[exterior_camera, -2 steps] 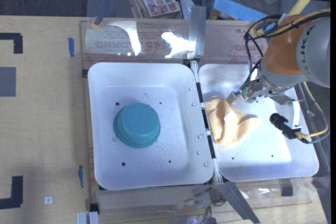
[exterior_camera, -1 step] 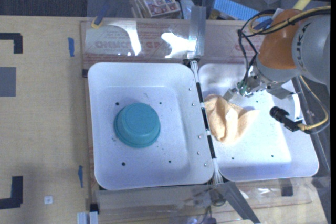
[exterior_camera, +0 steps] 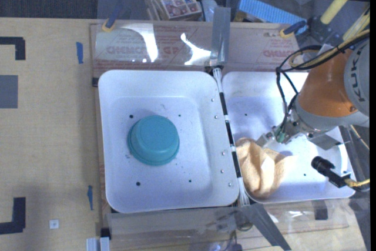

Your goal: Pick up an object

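A teal upturned bowl (exterior_camera: 154, 139) sits in the middle of the left bin (exterior_camera: 117, 91). A crumpled pale yellow cloth (exterior_camera: 259, 169) lies in the right bin (exterior_camera: 252, 88), against its front left corner. My gripper (exterior_camera: 280, 136) hangs low over the right bin, just above the cloth's upper right edge, under the orange-banded wrist (exterior_camera: 329, 94). Its tips are small and dark against the bin floor. Nothing shows between them.
A metal divider (exterior_camera: 226, 126) runs between the two bins. A clear plastic shield (exterior_camera: 176, 44) stands behind them. Black cables (exterior_camera: 294, 76) loop beside the wrist. A black part (exterior_camera: 326, 169) sticks out at the right bin's right edge.
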Controlling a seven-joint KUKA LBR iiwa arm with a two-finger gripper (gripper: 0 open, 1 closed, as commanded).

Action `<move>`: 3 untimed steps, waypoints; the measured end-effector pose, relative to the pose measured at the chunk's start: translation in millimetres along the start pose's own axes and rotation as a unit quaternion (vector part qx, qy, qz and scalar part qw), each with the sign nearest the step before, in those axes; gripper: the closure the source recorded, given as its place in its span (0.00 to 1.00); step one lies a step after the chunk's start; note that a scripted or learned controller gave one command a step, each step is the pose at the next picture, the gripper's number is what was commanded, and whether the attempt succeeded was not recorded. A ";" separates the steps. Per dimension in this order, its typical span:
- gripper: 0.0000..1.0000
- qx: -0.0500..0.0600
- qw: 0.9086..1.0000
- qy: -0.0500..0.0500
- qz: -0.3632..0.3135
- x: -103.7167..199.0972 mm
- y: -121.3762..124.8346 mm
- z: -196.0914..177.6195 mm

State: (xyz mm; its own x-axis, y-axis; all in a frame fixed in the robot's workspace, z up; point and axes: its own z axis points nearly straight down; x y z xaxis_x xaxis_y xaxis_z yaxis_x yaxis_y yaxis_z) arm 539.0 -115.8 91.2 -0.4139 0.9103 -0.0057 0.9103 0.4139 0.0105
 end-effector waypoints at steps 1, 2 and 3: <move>0.00 -0.003 1.000 -0.003 0.024 21.0 -15.8 -0.9; 0.00 0.004 0.999 0.002 -0.036 26.7 4.9 -94.1; 0.00 -0.002 0.993 -0.001 -0.115 21.2 -38.7 -4.1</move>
State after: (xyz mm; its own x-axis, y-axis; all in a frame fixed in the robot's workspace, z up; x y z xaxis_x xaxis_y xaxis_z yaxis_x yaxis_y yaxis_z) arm 495.0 -112.4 94.8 -0.6114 0.7913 -0.0103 0.7912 0.6115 0.0121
